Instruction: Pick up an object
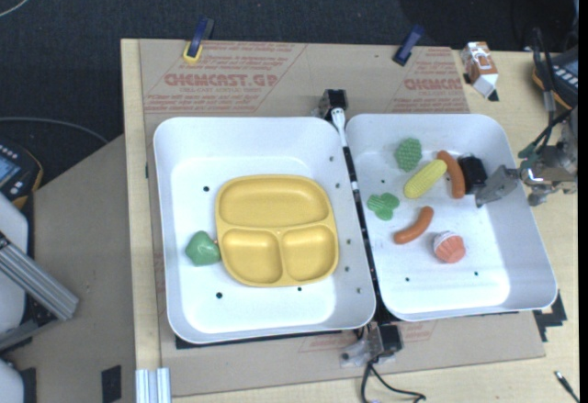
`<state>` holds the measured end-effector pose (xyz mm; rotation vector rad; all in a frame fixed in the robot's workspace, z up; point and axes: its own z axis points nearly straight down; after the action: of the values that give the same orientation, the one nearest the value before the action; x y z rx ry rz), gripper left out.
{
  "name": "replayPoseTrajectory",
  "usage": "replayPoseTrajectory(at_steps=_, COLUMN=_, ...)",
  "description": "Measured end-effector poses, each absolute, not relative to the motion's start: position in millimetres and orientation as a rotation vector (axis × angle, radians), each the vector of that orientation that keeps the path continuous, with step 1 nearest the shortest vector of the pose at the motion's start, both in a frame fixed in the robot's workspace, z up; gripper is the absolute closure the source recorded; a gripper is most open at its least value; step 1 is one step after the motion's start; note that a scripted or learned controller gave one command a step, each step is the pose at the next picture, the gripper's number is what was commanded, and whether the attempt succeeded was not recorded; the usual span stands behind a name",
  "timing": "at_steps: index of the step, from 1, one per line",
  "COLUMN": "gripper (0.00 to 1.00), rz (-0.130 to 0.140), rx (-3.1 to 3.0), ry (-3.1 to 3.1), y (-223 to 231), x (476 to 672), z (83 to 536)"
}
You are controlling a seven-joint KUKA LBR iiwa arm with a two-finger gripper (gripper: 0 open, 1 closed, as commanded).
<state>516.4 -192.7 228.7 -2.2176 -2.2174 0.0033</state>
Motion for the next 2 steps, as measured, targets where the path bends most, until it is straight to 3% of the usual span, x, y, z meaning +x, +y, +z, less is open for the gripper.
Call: replayPoseTrajectory(at_steps=2, gripper=0.0, rz=0.003, rx=-2.218, ry=-2.217, y=-197, x=510.1, z=131)
